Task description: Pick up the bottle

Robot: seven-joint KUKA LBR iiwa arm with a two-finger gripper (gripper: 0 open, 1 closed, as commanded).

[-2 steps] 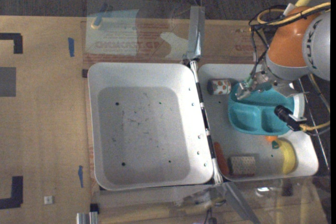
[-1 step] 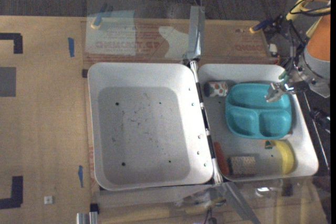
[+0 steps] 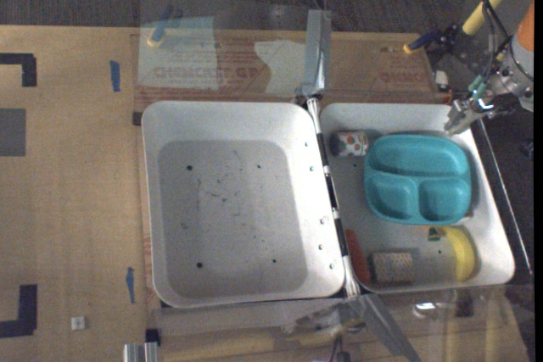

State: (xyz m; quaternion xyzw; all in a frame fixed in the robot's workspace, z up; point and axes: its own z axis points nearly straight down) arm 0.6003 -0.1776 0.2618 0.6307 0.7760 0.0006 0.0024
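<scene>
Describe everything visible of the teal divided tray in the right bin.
The teal tray looks like smooth moulded plastic, roughly rectangular with rounded corners and a raised rim. It has three compartments: one long one along its far side and two smaller ones along its near side. It lies flat, slightly skewed, in the far half of the right bin. A small can lies close by its far-left corner; whether they touch is unclear.

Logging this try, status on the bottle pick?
Gripper above right bin's top right corner, nothing held. Yellow bottle lying at bin's bottom right, untouched. Teal divided tray sits between them.
</scene>
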